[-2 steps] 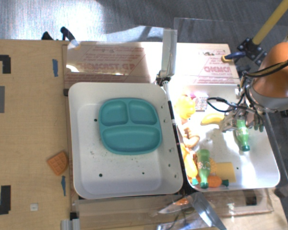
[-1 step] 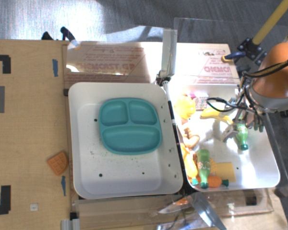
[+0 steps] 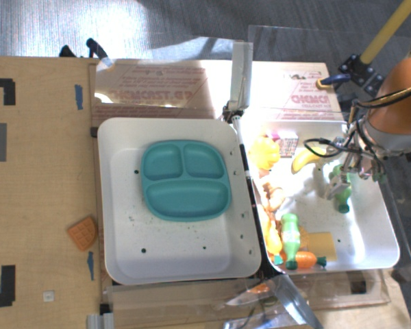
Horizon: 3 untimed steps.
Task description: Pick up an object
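The bench (image 3: 34,184) is covered on its left part by brown cardboard, with black marks and bits of blue tape on it. Two white bins sit on it side by side, touching along their inner edges: the left bin (image 3: 123,252) and the right bin (image 3: 377,245). A small orange waffle-like piece (image 3: 83,232) lies on the cardboard just beside the left bin's left wall. Behind the bins lies a clear sheet (image 3: 157,88) with reddish print.
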Tool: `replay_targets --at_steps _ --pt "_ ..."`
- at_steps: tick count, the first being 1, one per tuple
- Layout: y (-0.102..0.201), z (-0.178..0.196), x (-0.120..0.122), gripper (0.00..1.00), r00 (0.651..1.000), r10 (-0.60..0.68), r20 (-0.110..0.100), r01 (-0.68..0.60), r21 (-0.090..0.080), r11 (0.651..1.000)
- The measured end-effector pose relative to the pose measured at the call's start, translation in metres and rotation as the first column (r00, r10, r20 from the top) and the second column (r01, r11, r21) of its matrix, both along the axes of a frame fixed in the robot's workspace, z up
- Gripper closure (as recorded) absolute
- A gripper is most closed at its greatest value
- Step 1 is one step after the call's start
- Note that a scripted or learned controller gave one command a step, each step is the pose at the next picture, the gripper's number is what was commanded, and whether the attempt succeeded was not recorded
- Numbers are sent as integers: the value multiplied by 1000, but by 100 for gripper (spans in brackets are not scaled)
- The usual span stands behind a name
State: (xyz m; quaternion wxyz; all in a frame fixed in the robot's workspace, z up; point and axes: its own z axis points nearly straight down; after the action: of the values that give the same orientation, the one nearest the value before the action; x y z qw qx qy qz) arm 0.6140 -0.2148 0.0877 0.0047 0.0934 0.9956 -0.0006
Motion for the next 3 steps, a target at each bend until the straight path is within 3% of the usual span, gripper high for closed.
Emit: replay_targets --at_steps 1,2,3 --pt "-6 0 -31 0 996 -93 -2 93 4 996" --pt "102 1 -1 0 999 35 4 -35 5 999" --pt "35 2 35 0 997 76 -15 -76 7 997"
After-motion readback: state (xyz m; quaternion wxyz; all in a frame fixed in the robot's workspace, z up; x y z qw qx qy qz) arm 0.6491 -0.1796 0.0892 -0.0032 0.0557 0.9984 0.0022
